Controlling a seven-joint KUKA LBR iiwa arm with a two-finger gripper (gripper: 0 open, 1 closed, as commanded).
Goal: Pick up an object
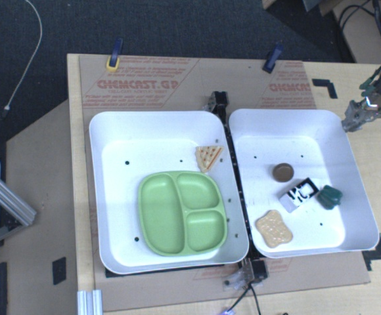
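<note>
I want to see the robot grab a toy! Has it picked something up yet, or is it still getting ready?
Nothing looks picked up yet. The gripper sits by the right bin's far right corner, above none of the things. In that bin lie a brown disc, a black-and-white block, a green piece and a toast slice. The left bin has a green tray and a waffle piece. Reaching, closing and lifting are all left.

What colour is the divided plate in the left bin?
Light green; the plate shows clearly in the camera view.
</note>
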